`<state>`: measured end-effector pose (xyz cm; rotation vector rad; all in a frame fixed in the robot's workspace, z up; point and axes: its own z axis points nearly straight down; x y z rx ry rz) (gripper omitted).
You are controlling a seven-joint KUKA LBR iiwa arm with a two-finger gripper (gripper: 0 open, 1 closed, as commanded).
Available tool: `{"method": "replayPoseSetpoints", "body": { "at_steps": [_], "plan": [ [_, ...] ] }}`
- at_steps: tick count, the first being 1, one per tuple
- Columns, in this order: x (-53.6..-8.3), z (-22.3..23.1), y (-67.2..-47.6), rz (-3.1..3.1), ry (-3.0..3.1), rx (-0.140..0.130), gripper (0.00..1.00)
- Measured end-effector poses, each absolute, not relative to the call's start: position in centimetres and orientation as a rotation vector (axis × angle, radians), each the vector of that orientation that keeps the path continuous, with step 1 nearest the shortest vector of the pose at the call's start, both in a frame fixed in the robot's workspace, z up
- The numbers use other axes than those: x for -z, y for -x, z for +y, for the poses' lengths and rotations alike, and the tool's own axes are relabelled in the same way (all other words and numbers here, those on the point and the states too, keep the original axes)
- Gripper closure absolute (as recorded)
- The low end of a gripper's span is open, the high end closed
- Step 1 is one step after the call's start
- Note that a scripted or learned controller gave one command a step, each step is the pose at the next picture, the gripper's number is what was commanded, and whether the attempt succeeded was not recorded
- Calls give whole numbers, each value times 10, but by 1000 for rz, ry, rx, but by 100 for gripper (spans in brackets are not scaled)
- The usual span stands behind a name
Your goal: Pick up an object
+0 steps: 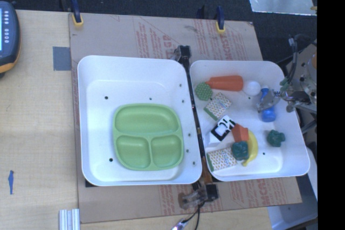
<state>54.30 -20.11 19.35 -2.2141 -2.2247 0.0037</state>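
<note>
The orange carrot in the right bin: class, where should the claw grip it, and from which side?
Grip the carrot across its thick middle, coming straight down from above. It lies flat and lengthwise along the far wall of the right bin, so fingers probably close best across its narrow width. The white ball sits close to its right end.

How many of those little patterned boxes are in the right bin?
2. One patterned box lies near the bin's left wall, below the green disc; the other patterned box sits at the front-left corner. More might hide beneath other items.
</note>
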Motion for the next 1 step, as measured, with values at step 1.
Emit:
{"method": "replayPoseSetpoints", "body": {
  "at_steps": [1],
  "plan": [
    [-87,-207,-599,-2232,2209,-6,0]
  ]
}}
